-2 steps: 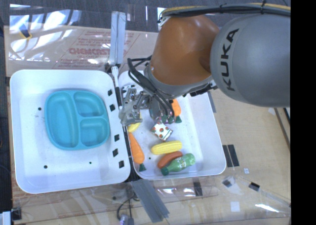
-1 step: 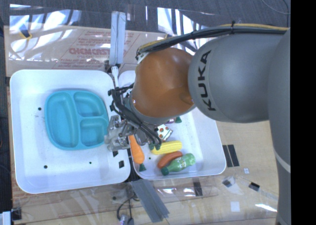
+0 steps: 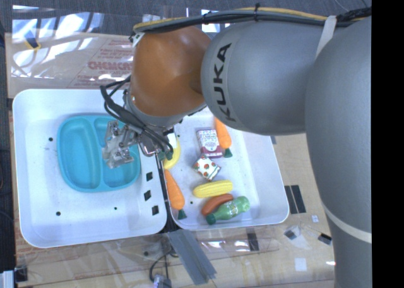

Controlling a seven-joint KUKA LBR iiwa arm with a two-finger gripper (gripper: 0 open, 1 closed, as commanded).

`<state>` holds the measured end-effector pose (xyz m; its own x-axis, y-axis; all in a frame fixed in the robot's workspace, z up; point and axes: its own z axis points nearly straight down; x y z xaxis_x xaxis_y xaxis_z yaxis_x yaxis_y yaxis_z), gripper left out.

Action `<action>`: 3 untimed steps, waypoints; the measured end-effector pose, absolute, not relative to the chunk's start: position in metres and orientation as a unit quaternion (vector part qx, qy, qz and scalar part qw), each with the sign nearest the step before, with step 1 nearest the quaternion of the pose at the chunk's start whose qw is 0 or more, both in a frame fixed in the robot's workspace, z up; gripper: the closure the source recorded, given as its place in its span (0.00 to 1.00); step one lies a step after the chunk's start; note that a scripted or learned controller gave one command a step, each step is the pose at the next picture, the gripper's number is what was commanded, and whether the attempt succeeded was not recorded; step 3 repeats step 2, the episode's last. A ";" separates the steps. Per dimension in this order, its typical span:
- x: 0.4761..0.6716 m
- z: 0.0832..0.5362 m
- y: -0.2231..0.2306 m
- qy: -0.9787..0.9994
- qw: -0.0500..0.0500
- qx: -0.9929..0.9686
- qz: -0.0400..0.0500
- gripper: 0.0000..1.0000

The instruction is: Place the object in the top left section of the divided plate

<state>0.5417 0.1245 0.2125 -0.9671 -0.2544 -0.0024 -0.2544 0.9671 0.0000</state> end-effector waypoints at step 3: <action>0.561 0.192 0.056 0.992 0.000 -0.126 0.000 1.00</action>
